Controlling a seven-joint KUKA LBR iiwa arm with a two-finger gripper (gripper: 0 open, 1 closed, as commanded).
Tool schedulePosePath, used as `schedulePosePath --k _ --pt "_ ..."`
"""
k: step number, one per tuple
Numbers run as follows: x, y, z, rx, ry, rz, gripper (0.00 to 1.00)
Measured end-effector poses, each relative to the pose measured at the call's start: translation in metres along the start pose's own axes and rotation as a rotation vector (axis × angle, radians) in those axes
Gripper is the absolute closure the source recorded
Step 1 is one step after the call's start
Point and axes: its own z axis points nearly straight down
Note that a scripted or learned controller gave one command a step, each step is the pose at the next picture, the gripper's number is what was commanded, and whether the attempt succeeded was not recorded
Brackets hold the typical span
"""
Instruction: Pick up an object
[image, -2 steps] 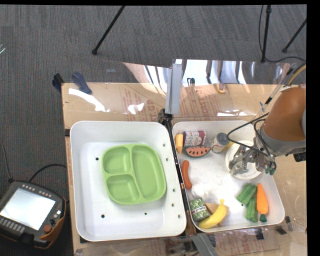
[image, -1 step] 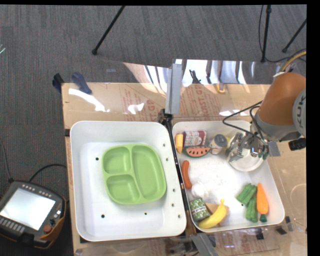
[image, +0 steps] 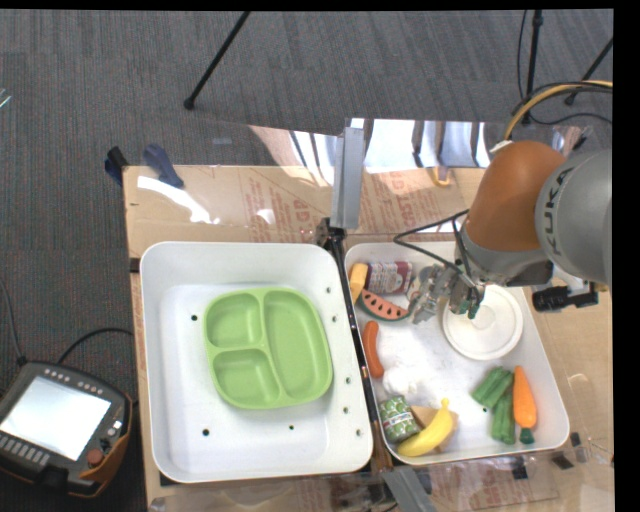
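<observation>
My gripper (image: 447, 298) hangs low over the upper middle of the right bin (image: 553, 385), under the orange wrist band. It sits between a watermelon slice (image: 385, 305) on its left and a white round plate (image: 490, 330) on its right, overlapping the plate's left edge. Nothing shows in its grasp. Also in this bin are a dark red can (image: 390, 275) on its side, a small yellow piece (image: 358, 283), a red sausage (image: 373, 348), a white lump (image: 400, 378), a green can (image: 398, 418), a banana (image: 432, 433), green pods (image: 493, 390) and a carrot (image: 524, 398).
The left bin (image: 170, 300) holds a green divided plate (image: 268, 347). A raised divider (image: 352, 330) separates the two bins. A teach pendant (image: 60, 425) lies on the floor at lower left. The arm's body covers the right bin's upper right corner.
</observation>
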Motion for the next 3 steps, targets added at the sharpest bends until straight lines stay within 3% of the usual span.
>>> schedulePosePath --k 1,2,3 --pt "-0.013 -0.087 0.012 0.001 -0.001 0.069 1.00" --pt "0.006 -0.097 0.013 -0.001 0.001 -0.059 1.00" --pt "-0.046 -0.070 0.012 -0.001 -0.003 0.112 1.00"
